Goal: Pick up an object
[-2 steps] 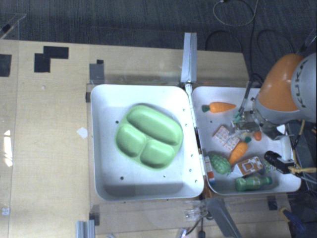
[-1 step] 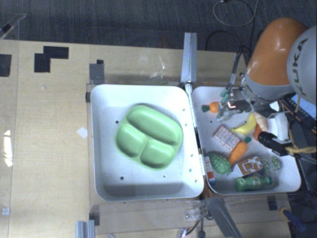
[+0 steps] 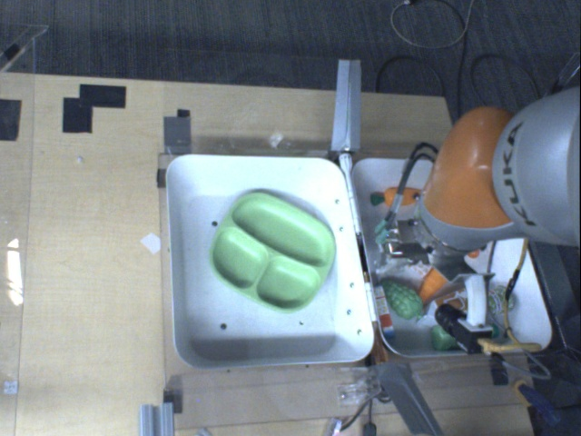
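Looming over the right bin [image 3: 545, 330], the grey arm [image 3: 545, 171] with its orange band [image 3: 467, 175] sits closest to the lens and covers much of the clutter beneath. Its hand [image 3: 404, 243] hangs low among the small things there; whether it is open or closed I cannot tell. Just below it lie a knobbly dark-green toy [image 3: 404, 300], an orange piece [image 3: 433, 284] and a small green bit [image 3: 442, 338] — all probably light and easy to pinch across their narrow sides. The left bin [image 3: 191, 334] holds a pale green three-part tray [image 3: 272, 250], smooth, stiff and likely slippery; its rim looks the best hold. "KUKA" shows in part on the arm. Both bins rest on a wooden table [image 3: 82, 289].
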`<act>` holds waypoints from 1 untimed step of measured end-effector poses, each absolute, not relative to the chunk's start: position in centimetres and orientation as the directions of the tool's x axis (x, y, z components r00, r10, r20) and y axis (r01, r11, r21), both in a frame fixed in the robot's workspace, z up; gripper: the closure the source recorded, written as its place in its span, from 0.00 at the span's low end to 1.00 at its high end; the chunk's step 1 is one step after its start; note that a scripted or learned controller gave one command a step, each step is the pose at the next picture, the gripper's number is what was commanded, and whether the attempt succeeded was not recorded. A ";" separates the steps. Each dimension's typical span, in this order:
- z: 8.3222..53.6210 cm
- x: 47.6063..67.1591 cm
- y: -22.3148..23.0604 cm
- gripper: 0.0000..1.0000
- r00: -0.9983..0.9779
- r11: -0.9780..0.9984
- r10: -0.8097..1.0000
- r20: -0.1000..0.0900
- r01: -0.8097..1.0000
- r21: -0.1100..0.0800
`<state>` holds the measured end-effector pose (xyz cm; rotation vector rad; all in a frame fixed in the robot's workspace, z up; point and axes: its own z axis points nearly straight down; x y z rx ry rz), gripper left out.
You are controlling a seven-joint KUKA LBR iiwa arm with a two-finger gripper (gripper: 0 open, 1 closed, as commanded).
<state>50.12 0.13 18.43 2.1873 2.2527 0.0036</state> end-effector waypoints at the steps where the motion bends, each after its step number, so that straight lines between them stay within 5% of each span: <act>1: 25.2 54.2 2.5 1.00 0.071 -0.071 0.997 0.001 0.997 0.005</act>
